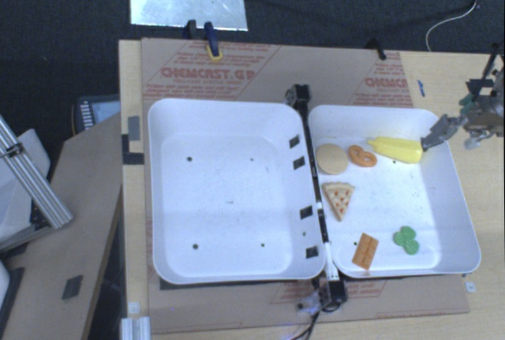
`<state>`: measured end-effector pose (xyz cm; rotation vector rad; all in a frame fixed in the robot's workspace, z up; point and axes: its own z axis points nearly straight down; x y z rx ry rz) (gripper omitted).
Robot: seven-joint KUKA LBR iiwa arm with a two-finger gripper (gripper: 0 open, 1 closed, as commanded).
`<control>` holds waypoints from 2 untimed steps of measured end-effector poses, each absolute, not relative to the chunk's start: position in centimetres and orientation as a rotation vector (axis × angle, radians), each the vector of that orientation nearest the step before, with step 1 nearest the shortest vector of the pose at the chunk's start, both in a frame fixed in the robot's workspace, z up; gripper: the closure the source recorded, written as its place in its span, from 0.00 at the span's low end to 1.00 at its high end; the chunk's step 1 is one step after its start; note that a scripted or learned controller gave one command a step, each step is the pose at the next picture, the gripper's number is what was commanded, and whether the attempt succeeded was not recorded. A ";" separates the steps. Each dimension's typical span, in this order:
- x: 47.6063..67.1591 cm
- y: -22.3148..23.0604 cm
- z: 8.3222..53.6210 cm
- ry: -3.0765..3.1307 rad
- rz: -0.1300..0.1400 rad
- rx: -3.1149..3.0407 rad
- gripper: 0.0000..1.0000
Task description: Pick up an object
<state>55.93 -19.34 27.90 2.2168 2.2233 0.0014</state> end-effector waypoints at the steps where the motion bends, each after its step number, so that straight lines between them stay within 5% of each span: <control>1: 56.2 -16.7 46.7 2.216 0.018 2.199 0.00; 2: 55.9 -6.4 53.1 2.233 0.014 2.199 0.00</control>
